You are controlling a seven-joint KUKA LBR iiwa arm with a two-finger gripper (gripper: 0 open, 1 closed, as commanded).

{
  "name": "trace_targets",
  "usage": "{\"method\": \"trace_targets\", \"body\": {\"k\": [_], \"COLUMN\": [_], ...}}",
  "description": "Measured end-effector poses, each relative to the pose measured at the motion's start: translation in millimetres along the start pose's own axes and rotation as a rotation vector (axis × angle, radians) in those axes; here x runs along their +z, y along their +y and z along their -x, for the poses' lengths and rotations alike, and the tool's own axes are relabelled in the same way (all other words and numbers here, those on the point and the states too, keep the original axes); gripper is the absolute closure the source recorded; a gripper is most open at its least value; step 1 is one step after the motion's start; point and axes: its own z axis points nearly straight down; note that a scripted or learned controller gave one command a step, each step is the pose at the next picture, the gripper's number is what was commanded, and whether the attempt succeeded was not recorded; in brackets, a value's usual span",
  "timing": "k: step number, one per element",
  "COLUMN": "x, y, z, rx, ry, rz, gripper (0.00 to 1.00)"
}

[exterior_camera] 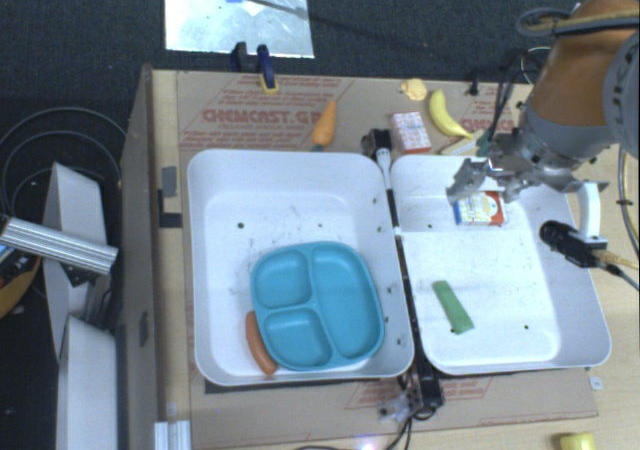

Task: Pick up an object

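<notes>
Dark carpet all round a brown bench (300,103) bearing two white bins. Left bin (215,188): blue tray (315,303) filling the near half, orange sausage (260,343) pressed against the tray's left corner. Right bin (580,338): green stick (452,305) lying alone with bare floor around; carton (478,208) near the far wall, under the gripper (482,181). Finger state impossible to tell. Banana (445,113) and carrot (324,123) outside, beyond the bins.
</notes>
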Motion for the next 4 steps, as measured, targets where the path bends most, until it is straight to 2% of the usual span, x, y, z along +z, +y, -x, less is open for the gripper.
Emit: {"method": "trace_targets", "body": {"k": [1, 2, 3, 4], "x": [-8, -40, 20, -9], "y": [24, 28, 6, -5], "z": [1, 31, 45, 29], "rx": [-0.003, 0.003, 0.005, -0.001], "ry": [0.001, 0.000, 0.001, 0.001], "rz": [0.003, 0.003, -0.006, 0.001], "gripper": [1.00, 1.00, 1.00, 1.00]}}
